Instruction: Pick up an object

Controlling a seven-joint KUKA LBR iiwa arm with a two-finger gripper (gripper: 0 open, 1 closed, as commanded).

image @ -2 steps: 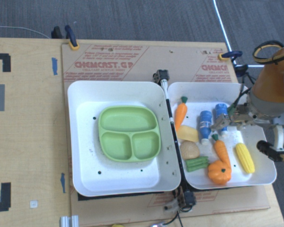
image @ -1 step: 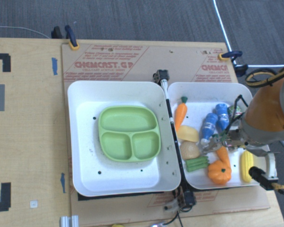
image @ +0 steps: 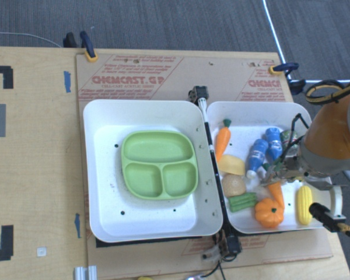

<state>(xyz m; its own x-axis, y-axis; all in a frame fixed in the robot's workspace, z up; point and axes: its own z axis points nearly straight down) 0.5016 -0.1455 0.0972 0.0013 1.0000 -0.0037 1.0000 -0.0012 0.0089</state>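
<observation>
The right bin point(image: 254, 111) holds several toy foods: a carrot point(image: 222, 142), two blue bottles point(image: 258, 153), a yellow wedge point(image: 233, 165), a tan potato point(image: 234, 185), a green pod point(image: 242, 202), an orange fruit point(image: 269, 213) and a yellow corn cob point(image: 304, 203). My gripper point(image: 275, 172) reaches in from the right, low over the middle of this bin. It sits just right of the blue bottles and above a second carrot point(image: 276, 191). The arm's grey and orange wrist point(image: 332, 139) covers the bin's right side.
The left bin point(image: 102, 156) holds a green three-compartment plate point(image: 159, 163). A black clamp point(image: 198, 93) sits at the far end of the rim between the bins. Cables run near the arm at the right.
</observation>
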